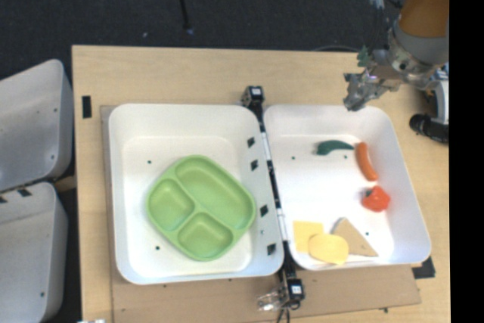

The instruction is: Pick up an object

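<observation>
Right bin: green piece below gripper (apart)

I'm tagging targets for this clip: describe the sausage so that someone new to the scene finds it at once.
Look in the right bin, the one without the green tray. Near its right wall, in the upper half, lies the sausage, a short orange-red stick pointing up and down. It sits just right of the dark green piece and above the rounder red piece; it alone is long and orange.
</observation>
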{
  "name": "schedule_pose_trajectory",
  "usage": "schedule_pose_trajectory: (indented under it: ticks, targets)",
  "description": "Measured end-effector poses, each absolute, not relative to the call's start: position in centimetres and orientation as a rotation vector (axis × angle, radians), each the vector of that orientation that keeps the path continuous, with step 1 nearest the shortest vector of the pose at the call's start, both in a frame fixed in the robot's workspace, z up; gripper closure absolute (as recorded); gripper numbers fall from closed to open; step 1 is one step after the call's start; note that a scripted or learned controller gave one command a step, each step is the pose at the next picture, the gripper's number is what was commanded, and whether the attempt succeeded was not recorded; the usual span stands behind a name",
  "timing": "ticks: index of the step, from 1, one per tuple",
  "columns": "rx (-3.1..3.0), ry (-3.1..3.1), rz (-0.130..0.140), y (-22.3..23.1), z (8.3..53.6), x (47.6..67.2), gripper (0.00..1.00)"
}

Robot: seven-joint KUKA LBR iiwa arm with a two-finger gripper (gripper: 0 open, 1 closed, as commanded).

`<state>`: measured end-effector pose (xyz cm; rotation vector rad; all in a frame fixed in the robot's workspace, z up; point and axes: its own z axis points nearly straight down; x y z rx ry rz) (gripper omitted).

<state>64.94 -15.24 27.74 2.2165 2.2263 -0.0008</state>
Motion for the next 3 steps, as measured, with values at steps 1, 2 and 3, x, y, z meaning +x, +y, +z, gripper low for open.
schedule_pose_trajectory:
  ticks: [1, 2, 3]
  targets:
    - [2.216, 2.228, 0.001, -10.0, 27.6, 63.8, 1.00]
    - [2.217, 2.228, -0.001, -5.7, 27.1, 63.3, 1.00]
    - [2.216, 2.230, 0.000, -0.2, 27.4, 62.9, 1.00]
